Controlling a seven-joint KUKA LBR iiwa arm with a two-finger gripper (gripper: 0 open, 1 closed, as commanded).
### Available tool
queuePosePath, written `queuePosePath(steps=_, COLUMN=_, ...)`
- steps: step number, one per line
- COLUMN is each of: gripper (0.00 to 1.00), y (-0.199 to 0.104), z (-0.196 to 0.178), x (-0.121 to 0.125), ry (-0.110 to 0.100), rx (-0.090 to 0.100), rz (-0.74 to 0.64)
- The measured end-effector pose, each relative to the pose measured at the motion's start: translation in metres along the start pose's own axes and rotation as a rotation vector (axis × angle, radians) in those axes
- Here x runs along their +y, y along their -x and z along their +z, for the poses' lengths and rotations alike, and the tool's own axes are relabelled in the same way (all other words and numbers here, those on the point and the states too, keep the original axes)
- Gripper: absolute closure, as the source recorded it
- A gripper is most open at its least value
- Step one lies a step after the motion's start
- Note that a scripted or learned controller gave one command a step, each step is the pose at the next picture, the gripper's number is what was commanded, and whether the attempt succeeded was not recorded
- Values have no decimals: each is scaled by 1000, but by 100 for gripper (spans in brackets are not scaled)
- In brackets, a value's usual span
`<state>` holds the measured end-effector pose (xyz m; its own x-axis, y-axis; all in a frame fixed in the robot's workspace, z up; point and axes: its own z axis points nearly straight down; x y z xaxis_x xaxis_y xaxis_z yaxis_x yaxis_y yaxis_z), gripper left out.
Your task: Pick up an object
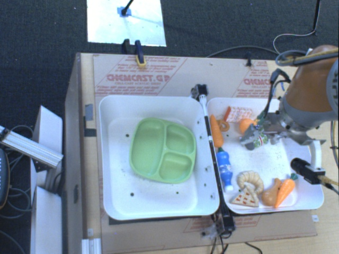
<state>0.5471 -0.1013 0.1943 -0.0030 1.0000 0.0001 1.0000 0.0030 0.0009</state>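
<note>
My gripper [254,139] hangs low over the upper middle of the right bin [304,202], with the arm reaching in from the right. Just above and left of it lies an orange ball [246,125]. A small grey-green thing [259,141] sits right at the gripper's tip, and I cannot tell if it is held. Elsewhere in this bin are a long orange carrot [216,131] by the left wall, a blue bottle [224,168], a pale croissant [250,180], a pizza slice [245,198], a tan drumstick [270,193] and a small carrot [285,190].
The left bin [114,194] bears a green divided plate [163,150]. A red-and-white packet [239,113] and a small pretzel [223,125] lie at the right bin's far edge. A bar [209,136] divides the two bins. Bare floor shows at the right bin's middle right.
</note>
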Motion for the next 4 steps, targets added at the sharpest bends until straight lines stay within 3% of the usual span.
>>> queuePosePath(steps=1, gripper=0, y=31, z=110, x=31, ry=1, rx=-1, rz=2)
queuePosePath(steps=2, gripper=0, y=76, z=98, x=100, ry=-14, rx=1, rz=4)
queuePosePath(steps=3, gripper=0, y=97, z=109, x=113, ry=2, rx=-2, rz=1)
queuePosePath(steps=4, gripper=0, y=58, z=109, x=87, ry=1, rx=0, rz=-1)
